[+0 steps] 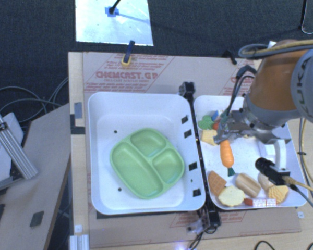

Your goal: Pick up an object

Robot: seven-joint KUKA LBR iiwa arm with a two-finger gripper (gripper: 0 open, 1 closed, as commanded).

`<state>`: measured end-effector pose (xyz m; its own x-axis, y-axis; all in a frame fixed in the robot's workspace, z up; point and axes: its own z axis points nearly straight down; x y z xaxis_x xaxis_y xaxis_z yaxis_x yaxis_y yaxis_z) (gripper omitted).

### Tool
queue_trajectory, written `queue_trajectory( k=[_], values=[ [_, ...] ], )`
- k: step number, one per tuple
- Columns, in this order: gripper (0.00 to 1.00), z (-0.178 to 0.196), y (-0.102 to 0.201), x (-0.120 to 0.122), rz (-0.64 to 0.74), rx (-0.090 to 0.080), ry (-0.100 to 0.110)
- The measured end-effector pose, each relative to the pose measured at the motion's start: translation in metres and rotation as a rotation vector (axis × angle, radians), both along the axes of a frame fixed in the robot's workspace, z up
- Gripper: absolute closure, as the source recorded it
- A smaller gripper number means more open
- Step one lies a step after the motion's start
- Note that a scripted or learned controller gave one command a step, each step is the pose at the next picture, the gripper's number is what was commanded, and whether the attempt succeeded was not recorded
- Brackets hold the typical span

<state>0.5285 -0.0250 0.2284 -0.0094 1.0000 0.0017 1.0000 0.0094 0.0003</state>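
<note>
Target candidate: orange toy carrot (227, 153), plastic, with a green stub at its lower end. It is upright-to-slanted in the right-hand shallow white bin (247, 159), near that bin's middle and towards its left side.

The gripper (224, 134) is directly over the carrot's upper end, touching or nearly so. From this angle I cannot tell whether it is open or closed, or whether the carrot is gripped or merely lying on the bin floor under it.

Progress, as a judgement: the approach looks done and the tool is at the object. A grasp is unconfirmed and no lift is evident, so closing (if not done) and raising remain.

Neighbours in the same bin:
- green leafy toy piece (204, 123) and pale yellow chunk (208, 137), just left of the gripper
- small blue and red bits (215, 119), beside them
- tan bread-like toys (231, 196), along the near edge
- waffle-patterned piece (278, 193), at the near right

These are close enough to crowd a grasp.

The left-hand white bin (141, 111) holds a light green three-compartment plastic tray (147, 163), well apart from the arm.

Both bins sit on a bench sheet covered in pale paper with red print (141, 74). Around it:
- dark carpet (31, 35)
- a silvery square panel (112, 14), beyond the bench
- an aluminium frame rail (10, 145), to the left
</note>
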Motion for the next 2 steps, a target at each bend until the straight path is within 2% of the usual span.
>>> queue_trajectory(
  k=[1, 2],
  values=[
    [1.00, -0.012, 0.041, 0.007, -0.001, -0.001, 0.000],
    [1.00, -0.009, 0.037, -0.004, -0.008, -0.002, 0.000]
  ],
)
